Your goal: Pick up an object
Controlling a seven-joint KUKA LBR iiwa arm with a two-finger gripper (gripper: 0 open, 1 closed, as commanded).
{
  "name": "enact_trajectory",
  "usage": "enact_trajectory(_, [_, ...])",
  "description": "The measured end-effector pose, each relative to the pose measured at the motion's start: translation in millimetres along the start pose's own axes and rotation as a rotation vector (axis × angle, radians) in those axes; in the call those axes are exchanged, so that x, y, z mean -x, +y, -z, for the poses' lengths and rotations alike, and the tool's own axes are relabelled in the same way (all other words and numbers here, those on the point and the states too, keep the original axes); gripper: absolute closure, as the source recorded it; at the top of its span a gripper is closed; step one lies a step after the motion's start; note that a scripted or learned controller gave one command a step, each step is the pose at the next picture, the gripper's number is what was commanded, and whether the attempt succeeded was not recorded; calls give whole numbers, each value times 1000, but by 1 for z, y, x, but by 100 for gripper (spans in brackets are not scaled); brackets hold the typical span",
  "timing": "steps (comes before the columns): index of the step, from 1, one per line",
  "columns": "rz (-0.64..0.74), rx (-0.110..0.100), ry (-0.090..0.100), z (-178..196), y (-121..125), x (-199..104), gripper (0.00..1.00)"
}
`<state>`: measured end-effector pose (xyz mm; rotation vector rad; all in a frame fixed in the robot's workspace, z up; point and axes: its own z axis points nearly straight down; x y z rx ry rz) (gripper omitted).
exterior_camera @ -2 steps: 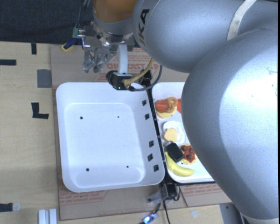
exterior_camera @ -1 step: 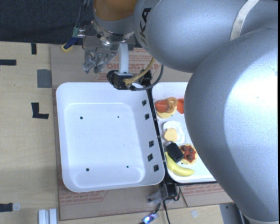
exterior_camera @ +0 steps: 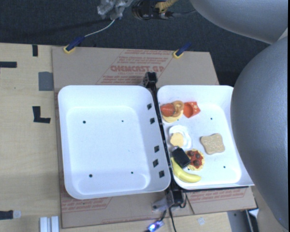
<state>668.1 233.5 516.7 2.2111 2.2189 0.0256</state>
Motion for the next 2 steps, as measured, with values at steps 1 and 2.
enact_trajectory(1, [-2, -32, -9, -114, -64, 4, 100])
enact_trajectory(2, [-3, -32, -12, -295, -17, 3, 100])
